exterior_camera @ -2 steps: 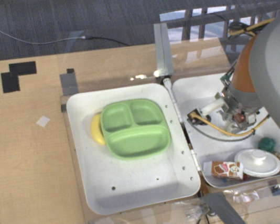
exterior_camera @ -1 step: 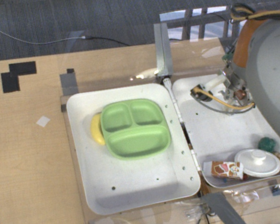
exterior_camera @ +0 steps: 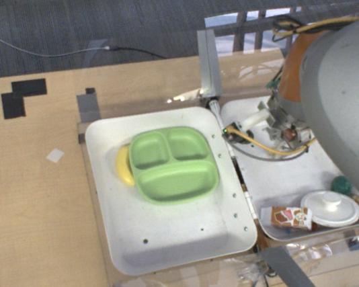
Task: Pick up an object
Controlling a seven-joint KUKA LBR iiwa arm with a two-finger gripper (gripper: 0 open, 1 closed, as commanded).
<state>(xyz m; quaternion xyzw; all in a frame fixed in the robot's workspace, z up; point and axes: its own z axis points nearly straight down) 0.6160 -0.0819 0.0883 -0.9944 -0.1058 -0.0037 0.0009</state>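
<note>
The wooden table (exterior_camera: 35,218) stretched bare at the left, with two black marks near its far edge. The left bin (exterior_camera: 174,235) sat next, and in its far half lay a green divided tray (exterior_camera: 171,164), its two small compartments on the far side and one long compartment on the near side. A yellow object (exterior_camera: 123,167), partly hidden, peeked out from under the tray's left edge, touching it. To the right, across the dividing rim, the right bin (exterior_camera: 277,177) held its things along the near edge: a small brown and red packet (exterior_camera: 291,217) lay just beside a white round lid-like dish (exterior_camera: 330,209), with a dark green object (exterior_camera: 341,184) beside the dish's far right. The gripper (exterior_camera: 280,131) hung over the far part of the right bin amid yellow and white cables, well apart from those things. Whether it was clenched or released could not be told. The grey arm (exterior_camera: 353,103), with its orange band, filled the right side.
</note>
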